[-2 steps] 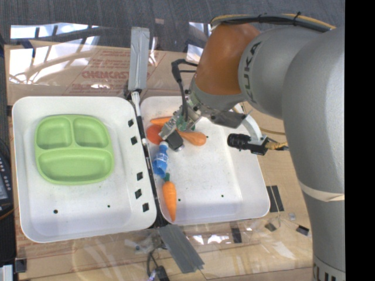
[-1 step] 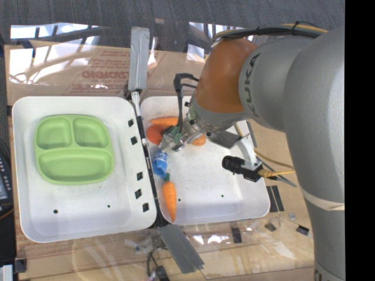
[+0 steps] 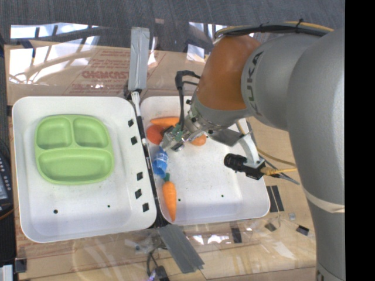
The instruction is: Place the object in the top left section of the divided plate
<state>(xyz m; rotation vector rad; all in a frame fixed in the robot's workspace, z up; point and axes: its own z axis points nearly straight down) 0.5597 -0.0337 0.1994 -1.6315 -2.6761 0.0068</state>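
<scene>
Two white bins sit side by side on the counter (image 3: 281, 139). The left bin (image 3: 35, 215) holds a green plate (image 3: 74, 150) with three parts: two small ones at the top and one wide one at the bottom. The right bin (image 3: 234, 204) holds the play food. A carrot (image 3: 169, 198) lies near the front by the wall between the bins. A small blue thing (image 3: 159, 163) lies just above it. More orange food (image 3: 157, 130) sits near the back of that bin, partly under the arm.

I think the job is at the picking-up step. Nothing lies on the plate yet. The arm leans low over the right bin, and the end effector (image 3: 176, 137) is down among the orange food, just above the blue thing. It looks like it may be touching or nearly touching the orange food, but the arm hides much of that spot.

The end effector is too small and too hidden for me to say if it is spread or pressed together. I cannot tell if it is pinching anything either.

Next, it needs a firm hold on one piece of food. Then it must lift up, cross over the wall between the bins, and go to the top left part (image 3: 53, 132) of the plate, well away from where it is now. It should let go only over that small part.
</scene>
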